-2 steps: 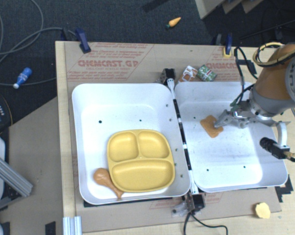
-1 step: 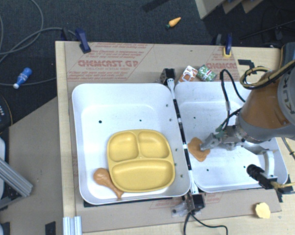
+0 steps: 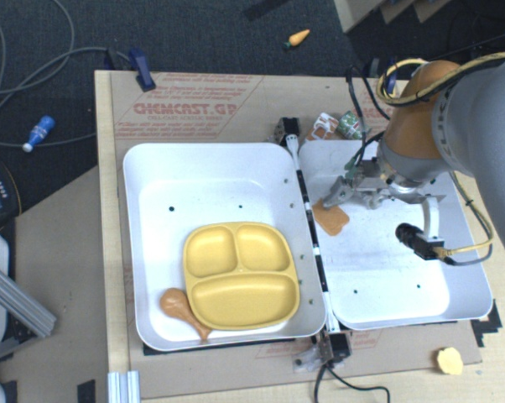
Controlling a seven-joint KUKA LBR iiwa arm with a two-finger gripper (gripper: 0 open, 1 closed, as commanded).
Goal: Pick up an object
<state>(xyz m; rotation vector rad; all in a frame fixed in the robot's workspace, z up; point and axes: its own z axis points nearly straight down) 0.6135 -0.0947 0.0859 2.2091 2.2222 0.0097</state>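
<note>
Clutter is met first at the far left, off the tabletop (image 3: pixel 85 225): a small blue bottle (image 3: pixel 39 131) on the dark floor among grey cables. The left bin (image 3: pixel 152 175) carries a yellow divided tray (image 3: pixel 240 274), with a tan spoon-shaped piece (image 3: pixel 181 306) tucked against its lower-left corner. The divider (image 3: pixel 311 225) between the two bins runs just right of the tray.

Just right of that divider, in the right bin (image 3: pixel 387 284), a flat orange-brown piece (image 3: pixel 330 218) is lying; it is judged the likeliest object for the pick. The pincer (image 3: pixel 346 190) is seen just above and beside it, with the grey arm (image 3: pixel 479 116) and its orange band (image 3: pixel 416 116) reaching in from the right. Whether its grip is open or shut cannot be told, and nothing is seen to be held.

For the step in hand, the pincer is best centred over the piece before being lowered. As the piece is flat and thin, a grasp at its edges is called for, and a slip is to be feared. The divider and bin wall stand close on the left, so little room is left on that side. A black cable fitting (image 3: pixel 416 240) hangs near the arm, and small packets (image 3: pixel 336 126) lie behind the right bin, well clear of the work. A yellow lump (image 3: pixel 449 360) lies on the tabletop at the lower right.
</note>
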